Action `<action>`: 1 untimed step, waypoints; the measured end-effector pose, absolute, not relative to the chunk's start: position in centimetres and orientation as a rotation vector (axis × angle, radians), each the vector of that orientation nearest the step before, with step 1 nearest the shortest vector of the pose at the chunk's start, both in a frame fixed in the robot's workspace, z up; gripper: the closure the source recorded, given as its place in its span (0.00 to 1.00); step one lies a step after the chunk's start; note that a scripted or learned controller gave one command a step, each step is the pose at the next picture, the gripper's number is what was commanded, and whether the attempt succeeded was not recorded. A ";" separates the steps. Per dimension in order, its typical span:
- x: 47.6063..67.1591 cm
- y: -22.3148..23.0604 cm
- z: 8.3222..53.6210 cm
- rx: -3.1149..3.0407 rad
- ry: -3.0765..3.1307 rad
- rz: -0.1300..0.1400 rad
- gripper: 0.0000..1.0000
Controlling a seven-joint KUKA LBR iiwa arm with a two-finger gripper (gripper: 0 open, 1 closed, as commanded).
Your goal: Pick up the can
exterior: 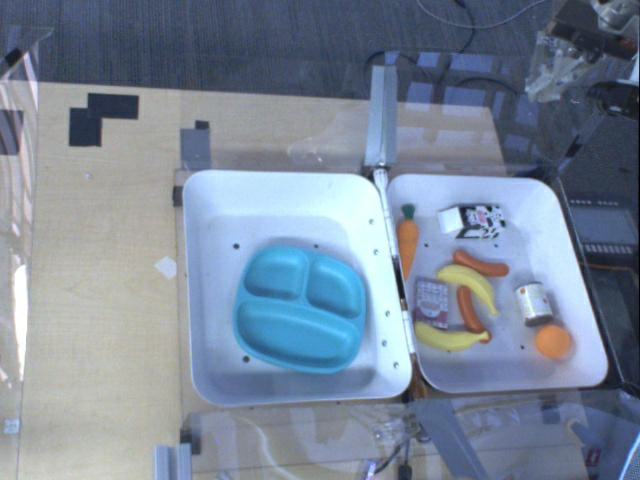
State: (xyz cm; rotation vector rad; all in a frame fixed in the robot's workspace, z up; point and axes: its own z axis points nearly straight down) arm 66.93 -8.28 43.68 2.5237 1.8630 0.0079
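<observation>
Start at the left bin (200, 268). It holds a blue divided tray (300, 308), set slightly askew, with nothing resting in its compartments. None of this concerns the pick.

Move to the right bin (575, 258). Along its left wall lies a carrot (407, 238), pointing down the bin. Beside it, toward the centre, you will find a small red-and-white packet (432, 303), two bananas (462, 313), and two sausages (478, 283) laid among them. A black-and-white carton (472, 221) sits near the far wall.

Locate the can (533, 303) at the right side of this bin. It lies on its side, long axis running roughly from the far wall toward the near one, with a slight slant. An orange (552, 341) sits just beside its near end, close but apparently not touching. The sausages and bananas lie to its left, apart from it.

Now find the gripper (560, 63) at the upper right, outside the bin and well beyond its far wall. You cannot tell from this view how far it is open, and nothing is seen in its hold.

The deciding relation: the can lies nearer the camera than the gripper, and slightly left. Expect the approach to close across the can's short width, keeping away from the orange.
</observation>
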 end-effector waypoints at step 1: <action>66.9 -11.0 43.7 2.561 1.811 0.008 1.00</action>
